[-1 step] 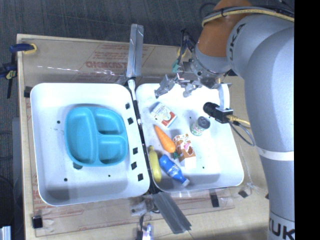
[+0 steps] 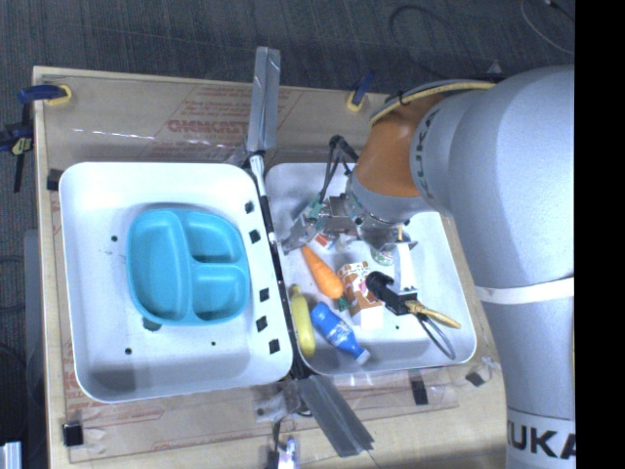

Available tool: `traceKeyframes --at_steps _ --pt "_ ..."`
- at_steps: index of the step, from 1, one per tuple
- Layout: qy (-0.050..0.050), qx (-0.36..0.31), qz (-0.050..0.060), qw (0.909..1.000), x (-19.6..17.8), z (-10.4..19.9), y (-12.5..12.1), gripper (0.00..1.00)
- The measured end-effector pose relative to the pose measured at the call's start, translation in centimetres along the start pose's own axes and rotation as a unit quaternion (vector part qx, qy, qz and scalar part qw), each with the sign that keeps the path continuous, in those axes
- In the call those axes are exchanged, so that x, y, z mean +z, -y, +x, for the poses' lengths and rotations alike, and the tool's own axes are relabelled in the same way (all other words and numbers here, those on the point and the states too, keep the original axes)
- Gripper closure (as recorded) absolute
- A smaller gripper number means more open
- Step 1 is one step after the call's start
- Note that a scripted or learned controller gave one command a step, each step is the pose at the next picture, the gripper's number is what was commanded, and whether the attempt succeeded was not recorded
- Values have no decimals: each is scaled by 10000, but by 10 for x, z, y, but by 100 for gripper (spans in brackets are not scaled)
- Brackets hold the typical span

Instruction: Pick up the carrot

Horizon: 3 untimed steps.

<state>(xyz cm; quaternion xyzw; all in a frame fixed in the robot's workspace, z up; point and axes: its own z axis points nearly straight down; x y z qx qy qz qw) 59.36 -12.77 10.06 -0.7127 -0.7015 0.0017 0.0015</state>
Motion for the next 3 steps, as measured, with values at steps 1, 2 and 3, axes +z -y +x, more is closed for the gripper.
traceKeyframes --at_steps 1,2,3 --pt "0 -639 -9 9980 9 -4 46 0" --pt "4 -662 -8 9978 0 -4 46 100" --pt "-3 -496 -15 9988 -111 73 60 100"
